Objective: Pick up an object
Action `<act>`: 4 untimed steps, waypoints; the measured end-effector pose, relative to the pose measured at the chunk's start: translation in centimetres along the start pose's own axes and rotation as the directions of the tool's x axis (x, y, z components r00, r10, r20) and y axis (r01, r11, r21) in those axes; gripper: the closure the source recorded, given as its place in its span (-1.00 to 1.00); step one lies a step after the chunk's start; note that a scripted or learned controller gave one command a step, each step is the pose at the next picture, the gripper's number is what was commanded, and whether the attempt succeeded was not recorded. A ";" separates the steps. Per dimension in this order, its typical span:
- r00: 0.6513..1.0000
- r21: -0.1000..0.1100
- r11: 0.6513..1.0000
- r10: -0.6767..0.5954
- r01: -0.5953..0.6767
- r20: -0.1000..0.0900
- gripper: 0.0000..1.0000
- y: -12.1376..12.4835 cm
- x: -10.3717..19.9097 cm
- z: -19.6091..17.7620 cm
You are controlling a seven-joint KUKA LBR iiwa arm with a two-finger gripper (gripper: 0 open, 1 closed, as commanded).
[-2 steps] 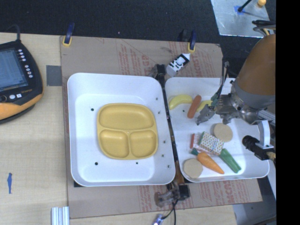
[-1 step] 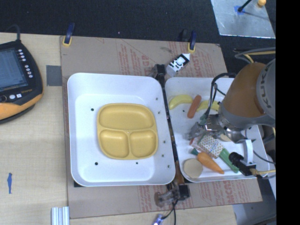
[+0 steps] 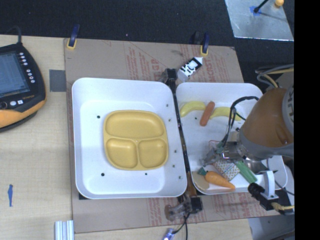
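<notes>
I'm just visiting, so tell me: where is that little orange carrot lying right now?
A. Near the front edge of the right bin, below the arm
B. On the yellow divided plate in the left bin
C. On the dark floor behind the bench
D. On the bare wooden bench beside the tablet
A: the carrot lies at the front of the right bin, while the yellow divided plate sits in the left bin.

On your desk (image 3: 35, 159) two bins sit side by side. The left bin (image 3: 85, 134) holds a divided tray (image 3: 135, 138) near its middle. In the right bin (image 3: 220, 90), a banana (image 3: 192, 107) lies toward the far wall with a sausage (image 3: 207, 113) across it, and a carrot (image 3: 219, 179) lies at the near edge. A tablet (image 3: 17, 86) rests at your far left.
</notes>
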State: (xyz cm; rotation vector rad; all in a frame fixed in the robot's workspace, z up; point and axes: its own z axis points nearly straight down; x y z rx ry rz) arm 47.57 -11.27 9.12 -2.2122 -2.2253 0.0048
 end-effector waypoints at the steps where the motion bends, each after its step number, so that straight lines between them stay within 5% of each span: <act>1: 1.000 0.000 1.000 -0.004 0.004 0.002 1.00 0.1 -0.1 -1.1; 2: 1.000 -0.002 1.000 0.001 -0.001 0.000 1.00 4.3 4.1 -10.1; 3: 1.000 -0.001 1.000 0.002 -0.002 -0.001 1.00 10.5 11.6 -13.9; 4: 1.000 0.001 1.000 -0.001 0.001 0.001 1.00 10.8 13.2 -10.0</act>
